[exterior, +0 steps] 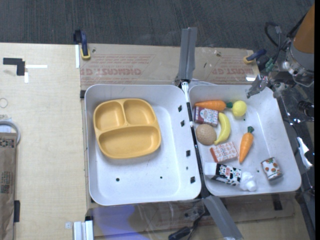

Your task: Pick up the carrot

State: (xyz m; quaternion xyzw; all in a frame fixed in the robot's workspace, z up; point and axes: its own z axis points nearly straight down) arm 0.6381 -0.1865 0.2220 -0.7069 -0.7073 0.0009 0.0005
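No part of the pick is judged done: the gripper (256,88) is seen over the right bin's (285,129) far corner, its finger state cannot be told, and both carrots (245,144) (210,105) lie untouched, nearer the camera than the fingers.

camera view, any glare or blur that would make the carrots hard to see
Camera view: light is even and soft, no harsh shadows; the two orange carrots, one at the right bin's top and one lower right, look sharp; the grey arm's tool at the right bin's far corner is small and slightly soft.
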